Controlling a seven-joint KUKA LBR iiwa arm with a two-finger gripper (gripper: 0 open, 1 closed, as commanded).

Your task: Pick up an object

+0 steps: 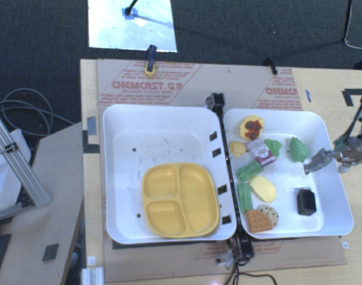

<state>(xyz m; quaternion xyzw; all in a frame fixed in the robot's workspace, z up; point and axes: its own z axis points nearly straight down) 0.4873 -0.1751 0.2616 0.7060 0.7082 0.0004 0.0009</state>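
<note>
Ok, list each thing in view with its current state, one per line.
End effector: at the right bin's right edge, nothing seen between its fingers.
Yellow tray: lying flat in left bin, compartments bare.
Black block: resting in the right bin, apart from the toys.
Green toy: resting, untouched.

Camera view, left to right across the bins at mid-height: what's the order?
Yellow divided tray in the left bin → green bean pod → yellow slice → black block → pincer reaching in over the right bin's edge.
</note>
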